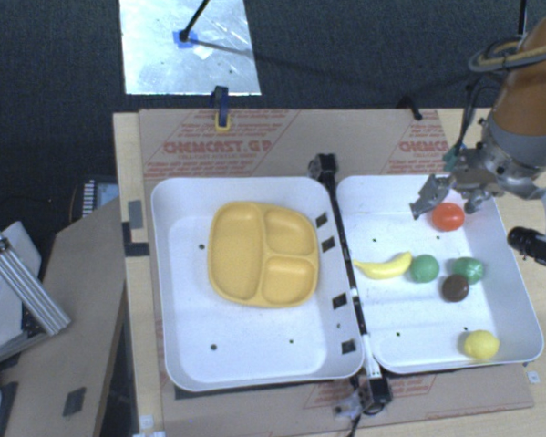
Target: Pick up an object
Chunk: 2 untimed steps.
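- Nearest the camera, a yellow lemon (480, 344) lies in the near right corner of the right bin (398, 348), close to that bin's front rim.
- Farther back in the same bin, a brown ball (455, 288) sits just beside a green leafy vegetable (468, 268), the two nearly touching.
- Left of them, a green lime (424, 268) rests against the tip of a yellow banana (383, 267), which lies crosswise near the bin's left wall.
- An orange tomato-like fruit (448, 217) sits toward the far right part of the right bin, apart from the other items.
- Over that orange fruit, the gripper (449, 197) hangs from the grey arm (523, 108) with its two fingers (427, 199) spread wide, one on each side of the fruit and grasping nothing; whether the tips touch the fruit cannot be told.
- Across the centre divider, the left bin (189, 354) carries a yellow divided plate (261, 253) with three compartments, lying flat near the bin's middle.
- Both bins rest on a cardboard sheet (278, 135) covering the bench.
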Available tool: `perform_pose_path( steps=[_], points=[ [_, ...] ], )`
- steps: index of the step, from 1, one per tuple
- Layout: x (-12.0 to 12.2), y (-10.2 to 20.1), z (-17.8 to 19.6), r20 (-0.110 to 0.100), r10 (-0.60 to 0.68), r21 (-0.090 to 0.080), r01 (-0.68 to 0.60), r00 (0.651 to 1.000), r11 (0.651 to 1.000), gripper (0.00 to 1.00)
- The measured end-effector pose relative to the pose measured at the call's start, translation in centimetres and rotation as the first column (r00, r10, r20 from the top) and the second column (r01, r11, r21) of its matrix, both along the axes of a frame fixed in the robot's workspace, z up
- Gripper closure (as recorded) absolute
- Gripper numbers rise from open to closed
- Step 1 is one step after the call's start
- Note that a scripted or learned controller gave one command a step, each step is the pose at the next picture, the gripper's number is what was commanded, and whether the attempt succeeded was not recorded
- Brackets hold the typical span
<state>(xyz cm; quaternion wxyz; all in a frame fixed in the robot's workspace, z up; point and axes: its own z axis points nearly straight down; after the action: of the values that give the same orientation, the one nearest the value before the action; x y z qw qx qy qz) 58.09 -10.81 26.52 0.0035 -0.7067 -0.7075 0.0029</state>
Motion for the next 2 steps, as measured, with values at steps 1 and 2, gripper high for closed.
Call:
perform_pose_path(
  steps=[1,2],
  points=[
    [0.2,0.0,0.6,0.01,0.002,-0.001,-0.002,1.0,1.0,0.0],
    [0.3,0.3,-3.6,0.007,0.0,-0.001,0.0,1.0,1.0,0.0]
  ],
)
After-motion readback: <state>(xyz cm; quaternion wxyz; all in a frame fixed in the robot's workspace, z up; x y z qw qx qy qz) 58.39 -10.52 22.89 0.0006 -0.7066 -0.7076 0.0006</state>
